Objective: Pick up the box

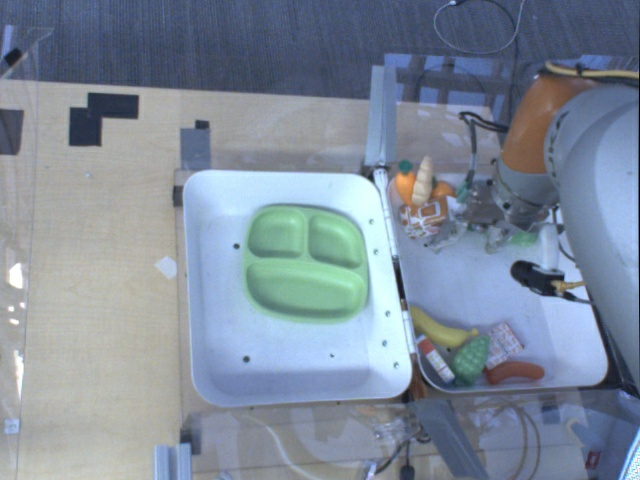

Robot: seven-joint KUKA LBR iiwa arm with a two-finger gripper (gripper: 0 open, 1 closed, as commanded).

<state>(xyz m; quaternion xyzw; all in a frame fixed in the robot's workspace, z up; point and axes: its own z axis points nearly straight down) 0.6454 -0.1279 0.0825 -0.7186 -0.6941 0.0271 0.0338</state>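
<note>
Two bins: white, shallow, side by side on the wooden bench (100, 268); left bin (200, 298) toward 9 o'clock of the view, right bin (480, 288) toward 3 o'clock.
Left bin contents: one green divided plate (305, 263) with three compartments, lying flat near the bin's middle.
Arm (595, 188): grey, with an orange band (530, 118) above the wrist, reaching in from 3 o'clock over the right bin's 1 o'clock corner.
Gripper (478, 223): low over the 12 o'clock half of the right bin; wide or narrow, cannot tell; holding anything or not, cannot tell.
Box (424, 221): small, printed in red, white and orange, resting in the right bin's 11 o'clock part, just beside the gripper at its 9 o'clock; touching it or apart, cannot tell.
Neighbours of the box: an orange piece (404, 184) and a pale tapered piece (424, 180), both at the box's 12 o'clock, close to the bin wall that faces the left bin.
Right bin, 6 o'clock edge: yellow banana (445, 328), small bottle with red on it (432, 353), green knobbly piece (470, 360), red sausage (515, 372) and a red-and-white packet (503, 340), clustered together, well apart from the gripper.
Between cluster and box: bare white floor of the right bin.
</note>
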